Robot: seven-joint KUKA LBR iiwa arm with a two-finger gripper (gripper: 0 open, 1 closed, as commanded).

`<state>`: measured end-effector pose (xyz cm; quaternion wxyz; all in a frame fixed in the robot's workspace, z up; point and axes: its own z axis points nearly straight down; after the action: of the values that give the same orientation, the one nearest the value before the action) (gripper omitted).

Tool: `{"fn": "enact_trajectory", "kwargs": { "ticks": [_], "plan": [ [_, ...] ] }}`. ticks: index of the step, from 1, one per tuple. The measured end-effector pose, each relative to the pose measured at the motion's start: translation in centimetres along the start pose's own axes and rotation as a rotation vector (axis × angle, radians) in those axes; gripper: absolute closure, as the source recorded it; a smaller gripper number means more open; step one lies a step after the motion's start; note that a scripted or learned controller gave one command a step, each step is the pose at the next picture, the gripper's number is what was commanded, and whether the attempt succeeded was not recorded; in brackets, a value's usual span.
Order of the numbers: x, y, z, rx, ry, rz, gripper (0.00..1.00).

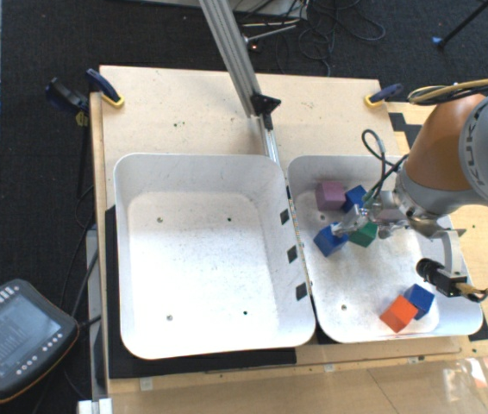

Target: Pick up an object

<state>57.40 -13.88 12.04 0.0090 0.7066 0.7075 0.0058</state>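
My gripper point(353, 222) reaches in from the right and hangs low over the middle of the right bin point(347, 317). It sits among a cluster of blocks. A blue block point(329, 241) lies just to its lower left, a green block point(364, 235) right beneath it, another blue block point(355, 198) just above it, and a purple block point(331, 195) further up and left. The gripper's tip overlaps the green and lower blue blocks in this view. An orange block point(397, 315) and a blue block point(419, 299) rest together near the bin's front right corner.
The left bin point(140, 231) stands beside the right one, sharing a raised divider point(294, 248). A metal pole point(231, 46) slants down to the back of the bins. Clamps sit at the bench's back corners. A teach pendant point(11, 339) lies at lower left.
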Motion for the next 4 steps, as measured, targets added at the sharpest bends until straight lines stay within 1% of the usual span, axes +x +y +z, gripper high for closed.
{"fn": "enact_trajectory", "kwargs": {
  "ticks": [1,2,3,4],
  "plan": [
    [0.0,0.2,-1.0,-0.005,0.0,0.002,1.0],
    [0.5,0.5,-5.4,0.016,0.004,-0.001,1.0],
    [0.5,0.7,-9.5,0.015,0.003,-0.002,1.0],
    [6.5,1.0,-10.7,0.018,0.006,-0.007,1.0]
  ]
}}
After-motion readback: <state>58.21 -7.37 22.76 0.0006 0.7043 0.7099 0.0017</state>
